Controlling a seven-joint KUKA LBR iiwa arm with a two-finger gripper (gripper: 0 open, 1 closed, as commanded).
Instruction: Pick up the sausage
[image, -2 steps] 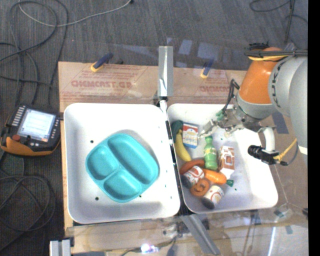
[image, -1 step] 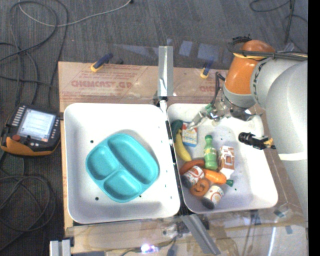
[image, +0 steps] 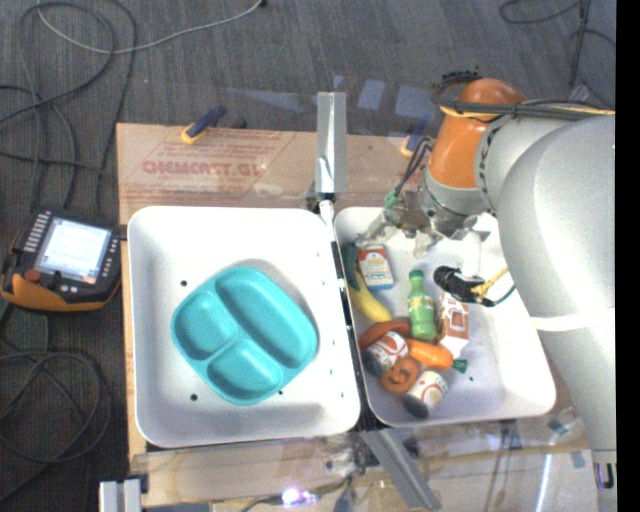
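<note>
Sausage lies well below the end effector, wedged among cans and carrot; its opening I cannot tell. Descend straight, spanning the sausage's narrow width.

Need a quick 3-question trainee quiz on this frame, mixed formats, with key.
1. True or false: the teal tray lies in the left bin.
2. Which thing stands between the banana and the white carton? A) green bottle B) carrot C) pincer
3. Fill in: the sausage lies in the ____ bin.

Key: 1 true; 2 A; 3 right.
</note>
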